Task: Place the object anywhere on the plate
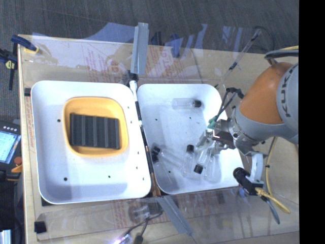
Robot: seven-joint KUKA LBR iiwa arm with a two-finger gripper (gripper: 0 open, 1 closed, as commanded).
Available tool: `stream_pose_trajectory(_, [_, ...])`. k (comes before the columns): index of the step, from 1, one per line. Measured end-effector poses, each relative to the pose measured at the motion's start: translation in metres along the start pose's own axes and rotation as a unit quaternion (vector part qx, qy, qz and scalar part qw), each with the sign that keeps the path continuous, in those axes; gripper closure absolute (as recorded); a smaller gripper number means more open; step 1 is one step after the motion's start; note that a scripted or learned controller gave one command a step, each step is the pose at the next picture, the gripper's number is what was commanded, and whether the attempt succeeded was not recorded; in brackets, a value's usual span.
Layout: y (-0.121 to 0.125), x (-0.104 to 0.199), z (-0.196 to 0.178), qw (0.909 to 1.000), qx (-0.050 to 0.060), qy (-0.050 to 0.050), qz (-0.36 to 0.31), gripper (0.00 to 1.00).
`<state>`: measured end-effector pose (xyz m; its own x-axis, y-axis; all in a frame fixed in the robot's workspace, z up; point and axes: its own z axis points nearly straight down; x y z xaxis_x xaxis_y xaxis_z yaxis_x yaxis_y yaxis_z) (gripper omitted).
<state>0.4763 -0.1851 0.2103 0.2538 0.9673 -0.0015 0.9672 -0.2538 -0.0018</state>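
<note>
The work stands at the picking stage: nothing lies on the plate (94, 107) yet, a yellow-rimmed dish with a dark ribbed centre sitting in the left bin (45, 136) at the left of the frame. The arm (266, 103) reaches in from the right edge, and its hand (212, 145) is low over the right bin (167, 98), toward that bin's lower right. Whether the hand is released or clenched cannot be told from here, since clear plastic and glare blur the area around it. The objects to choose from are clear small bottles with dark caps: one (185, 103) lies alone near the top of the right bin, well apart from the hand, and a loose cluster (190, 161) lies along the bin's lower part, just beside or under the hand. Which of these is the target I cannot say for sure, though the cluster seems likelier. The next move, as I judge it, calls for a secure grip on one bottle, a lift clear of the divider (139, 121) between the bins, and a carry leftward across it to the plate.
</note>
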Motion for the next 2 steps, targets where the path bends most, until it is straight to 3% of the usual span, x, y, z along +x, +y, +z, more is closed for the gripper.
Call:
stream_pose_trajectory(1, [0.051,0.037,0.007,0.9887,0.0,0.001,-0.15,1.0])
stream_pose_trajectory(2, [0.083,0.092,-0.019,0.9676,-0.001,0.001,-0.252,1.0])
